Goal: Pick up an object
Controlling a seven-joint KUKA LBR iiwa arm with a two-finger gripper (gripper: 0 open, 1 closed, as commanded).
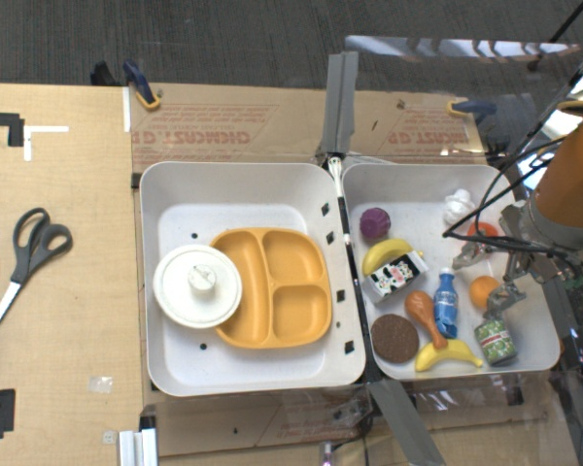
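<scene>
- The arm [573, 187] reaches in from the right, and its claw [488, 278] hangs low over the right-hand bin [539, 362], fingers spread apart with nothing between them.
- One finger sits near the orange ball [482, 291]; the other points down toward the green can [495, 341] at the near right of the bin.
- The pickable things all lie in that bin: a purple ball [374, 223], a banana [386, 254], a black-and-white carton [393, 277], a blue bottle [446, 305], a brown disc [394, 339], a second banana [447, 356] and a white lump [458, 205] at the back.
- The left bin [160, 357] holds a yellow divided tray [282, 304] with a white lid [197, 284] on its edge, well apart from the claw.
- Scissors [27, 250] lie out on the counter [49, 357], far left.
- My read: the orange ball is the nearest target, so the claw should centre over it before it drops.
- The ball is round and will likely roll, so the fingers want to straddle its widest part and close slowly.
- Risk: the can and bottle sit close by, and a stray finger could nudge them or land on one.
- A straight vertical lift afterwards looks safest, given the bin wall just beside.
</scene>
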